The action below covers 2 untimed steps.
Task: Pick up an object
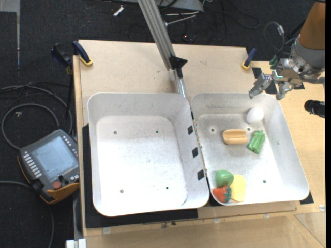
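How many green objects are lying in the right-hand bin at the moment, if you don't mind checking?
2. A green block beside the tan bun mid-bin, and a rounded green piece at the near edge against the red and yellow items, which could hide more.

Six small objects (pixel 235 136) — loose in the right bin (pixel 289 154)

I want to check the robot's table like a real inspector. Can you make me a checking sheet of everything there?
Surface: wooden bench bearing the left bin and right bin.
Job's things: in the right bin, a white ball, tan bun-shaped piece, green block; green, red and yellow toys bunched at its near edge.
Clutter: nothing seen.
Gripper: above the right bin's far rim, holding nothing.
Cables: black cables on the floor.
Surroundings: teach pendant, clamps.
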Motion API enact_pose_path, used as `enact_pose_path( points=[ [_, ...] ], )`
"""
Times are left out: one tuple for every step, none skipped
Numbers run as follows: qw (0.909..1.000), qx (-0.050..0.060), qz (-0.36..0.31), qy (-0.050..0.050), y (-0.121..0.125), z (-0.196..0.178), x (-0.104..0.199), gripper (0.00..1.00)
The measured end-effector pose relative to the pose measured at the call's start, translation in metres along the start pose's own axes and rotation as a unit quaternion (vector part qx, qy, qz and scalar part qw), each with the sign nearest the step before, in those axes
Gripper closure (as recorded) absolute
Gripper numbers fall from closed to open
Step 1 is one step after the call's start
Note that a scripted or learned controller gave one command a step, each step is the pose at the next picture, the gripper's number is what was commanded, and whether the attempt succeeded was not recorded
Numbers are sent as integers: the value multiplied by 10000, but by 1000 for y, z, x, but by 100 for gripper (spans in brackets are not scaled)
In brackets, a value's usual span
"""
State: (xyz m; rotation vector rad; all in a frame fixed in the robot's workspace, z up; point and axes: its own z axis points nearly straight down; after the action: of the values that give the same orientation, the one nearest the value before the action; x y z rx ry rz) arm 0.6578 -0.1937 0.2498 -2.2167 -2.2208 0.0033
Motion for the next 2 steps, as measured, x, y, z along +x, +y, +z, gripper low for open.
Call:
enact_pose_path(
  points=[
    [10000, -11, -8, -7, 0, -2, 0, 0],
    [10000, 8, -7, -1, -3, 58, 8, 0]
  ],
)
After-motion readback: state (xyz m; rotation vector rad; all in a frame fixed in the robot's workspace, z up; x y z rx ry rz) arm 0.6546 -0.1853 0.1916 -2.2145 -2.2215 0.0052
